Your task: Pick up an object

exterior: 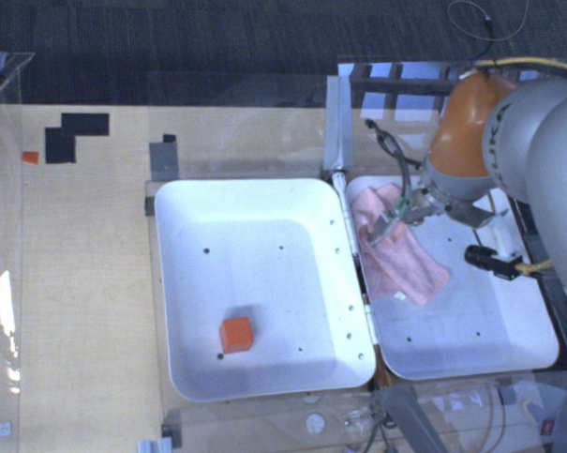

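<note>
**Pinching the cloth cleanly**

An orange block (237, 335) sits low in the left bin (187, 272), well apart from the action. In the right bin (476, 349) a pink cloth (402, 263) lies crumpled against the left wall, and the pincer (388, 222) sits at its upper part. Whether it is clenched or released I cannot tell. To do this well, bite a raised fold, not flat fabric, then lift straight up, clear of the wall.

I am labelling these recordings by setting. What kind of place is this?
Probably a robotics lab bench for grasping tests. A grey arm with its gripper over a pink cloth, two white bins, and loose cables suggest it.
</note>
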Available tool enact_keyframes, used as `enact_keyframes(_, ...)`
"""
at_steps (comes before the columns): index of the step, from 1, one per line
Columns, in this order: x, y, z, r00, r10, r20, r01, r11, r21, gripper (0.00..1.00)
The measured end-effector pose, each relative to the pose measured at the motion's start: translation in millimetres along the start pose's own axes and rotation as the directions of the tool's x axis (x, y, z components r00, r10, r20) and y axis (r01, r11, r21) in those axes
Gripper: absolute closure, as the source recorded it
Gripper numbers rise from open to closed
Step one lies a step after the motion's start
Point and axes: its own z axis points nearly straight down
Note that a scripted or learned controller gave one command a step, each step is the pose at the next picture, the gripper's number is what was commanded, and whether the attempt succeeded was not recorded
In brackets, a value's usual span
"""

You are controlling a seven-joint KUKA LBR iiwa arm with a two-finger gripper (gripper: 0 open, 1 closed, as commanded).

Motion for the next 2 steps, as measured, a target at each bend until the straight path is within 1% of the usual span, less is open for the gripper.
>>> enact_keyframes(1,1,3,-13,1.000,-0.006,0.003,0.006,1.000,-0.007,1.00)
enact_keyframes(2,9,36,-94,0.989,-0.145,-0.004,0.145,0.989,0.006,1.00)
